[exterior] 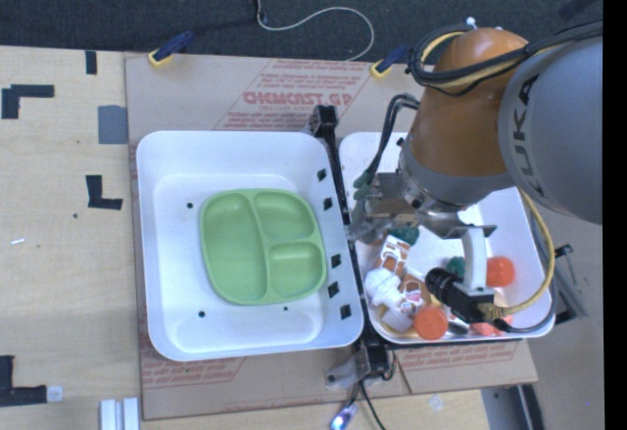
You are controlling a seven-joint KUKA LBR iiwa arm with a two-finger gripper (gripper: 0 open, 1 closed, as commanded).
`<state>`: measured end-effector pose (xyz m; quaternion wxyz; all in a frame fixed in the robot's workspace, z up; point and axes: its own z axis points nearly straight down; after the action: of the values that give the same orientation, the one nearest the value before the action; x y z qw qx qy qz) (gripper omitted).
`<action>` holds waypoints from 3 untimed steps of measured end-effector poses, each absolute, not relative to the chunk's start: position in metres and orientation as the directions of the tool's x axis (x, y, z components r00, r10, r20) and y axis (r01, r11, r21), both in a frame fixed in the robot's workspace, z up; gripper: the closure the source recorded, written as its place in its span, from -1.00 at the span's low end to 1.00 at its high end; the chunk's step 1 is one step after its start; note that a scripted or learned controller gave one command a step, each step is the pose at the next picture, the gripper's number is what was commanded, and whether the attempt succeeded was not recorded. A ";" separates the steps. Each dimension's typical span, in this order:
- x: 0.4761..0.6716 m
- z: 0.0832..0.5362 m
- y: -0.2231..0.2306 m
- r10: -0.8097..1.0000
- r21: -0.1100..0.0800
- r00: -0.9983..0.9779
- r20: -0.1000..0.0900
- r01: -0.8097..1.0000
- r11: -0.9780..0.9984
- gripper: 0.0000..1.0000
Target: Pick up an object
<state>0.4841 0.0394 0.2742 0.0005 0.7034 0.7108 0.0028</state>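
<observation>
Clustered along the right bin's (517,227) lower edge: white-and-brown packet (400,263), orange ball (429,322), second orange ball (501,271). Just above, by that bin's left edge: gripper (384,213), open or closed impossible to tell. Centred in the left bin (167,222): green divided plate (263,247).

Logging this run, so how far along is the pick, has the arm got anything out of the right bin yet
Done: the arm hangs over the right bin, pincer low near its left wall. In hand: nothing visibly held. Left: the grasp and lift; the orange ball and the white-and-brown packet lie in the bin.
</observation>
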 end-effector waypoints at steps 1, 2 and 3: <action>0.502 0.382 0.024 1.000 0.012 -0.002 0.000 1.000 0.002 1.00; 0.501 0.482 0.007 1.000 0.011 -0.001 0.000 1.000 0.001 1.00; 0.536 0.327 0.028 1.000 -0.016 -0.002 -0.002 1.000 0.002 1.00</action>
<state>0.5361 0.0276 0.3274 -0.0049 0.7063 0.7079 -0.0067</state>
